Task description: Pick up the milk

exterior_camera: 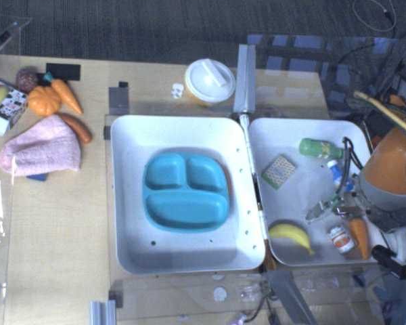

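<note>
- In the right bin [284, 131], near its front wall: the milk [339, 238], a small white bottle with a reddish label, lying on the bin floor.
- Just beside the milk, on its right: an orange carrot [360, 236], pointing roughly front to back; too close together to tell whether touching.
- Left of the milk, in the front left corner of the same bin: a yellow banana [291, 237], apart from the bottle.
- Above the bin floor, a little behind and to the left of the milk: the hand [323, 210], a metallic piece at the end of the arm [392, 171], which comes in from the right with its orange band showing and dark cables looping over it.
- Cannot tell whether the hand is apart or together; nothing seen clamped in it, and the milk lies free of it.
- Near the back of the right bin: a green bottle [318, 147] on its side; below it, close to the cables, a small blue item [333, 172], partly hidden.
- Toward the left wall of the right bin: a small patterned square pad [279, 171], tilted like a diamond.
- In the left bin [128, 202]: a blue divided tray [186, 191], roughly centred.
- On the counter [149, 90] behind the bins: a round white lidded bowl [210, 80].
- On the counter's left side, well apart from the bins: a pink cloth [42, 149], a small orange pumpkin [43, 101], another carrot [68, 95] and a small printed box [7, 108].
</note>
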You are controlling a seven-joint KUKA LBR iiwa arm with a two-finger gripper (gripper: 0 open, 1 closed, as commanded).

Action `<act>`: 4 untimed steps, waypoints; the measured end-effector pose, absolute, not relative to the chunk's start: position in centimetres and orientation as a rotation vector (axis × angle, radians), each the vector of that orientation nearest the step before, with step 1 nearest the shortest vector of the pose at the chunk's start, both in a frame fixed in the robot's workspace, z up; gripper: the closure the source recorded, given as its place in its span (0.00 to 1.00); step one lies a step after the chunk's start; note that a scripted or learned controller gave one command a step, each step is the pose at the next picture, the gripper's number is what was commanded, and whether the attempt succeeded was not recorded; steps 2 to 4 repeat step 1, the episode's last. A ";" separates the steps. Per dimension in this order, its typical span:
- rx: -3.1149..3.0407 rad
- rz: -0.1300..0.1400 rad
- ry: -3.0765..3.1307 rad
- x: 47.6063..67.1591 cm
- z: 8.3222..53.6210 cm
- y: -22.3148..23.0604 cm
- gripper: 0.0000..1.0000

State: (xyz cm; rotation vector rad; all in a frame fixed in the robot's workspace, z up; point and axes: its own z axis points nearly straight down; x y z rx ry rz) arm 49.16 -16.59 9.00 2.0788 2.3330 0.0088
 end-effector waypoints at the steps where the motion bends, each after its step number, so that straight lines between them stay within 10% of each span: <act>1: 2.048 0.021 2.377 49.3 9.1 -19.5 0.00; 4: 2.048 0.021 2.377 49.3 9.1 -19.5 0.00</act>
